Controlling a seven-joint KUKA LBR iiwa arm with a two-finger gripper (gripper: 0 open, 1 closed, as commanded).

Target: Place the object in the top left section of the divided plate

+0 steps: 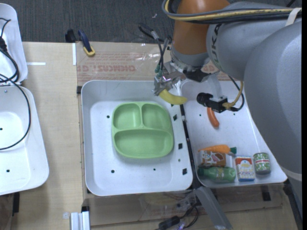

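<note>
overhead, tool [166, 83] above banana [173, 98]; labels unreadable.

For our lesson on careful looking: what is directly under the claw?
A yellow banana shows just under the claw, at the left bin's far right corner. The claw covers its upper end, so grip is unclear.

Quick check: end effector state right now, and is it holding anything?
End effector: shut on the banana, held above the seam between the two bins, near the green plate's top right corner.
</note>
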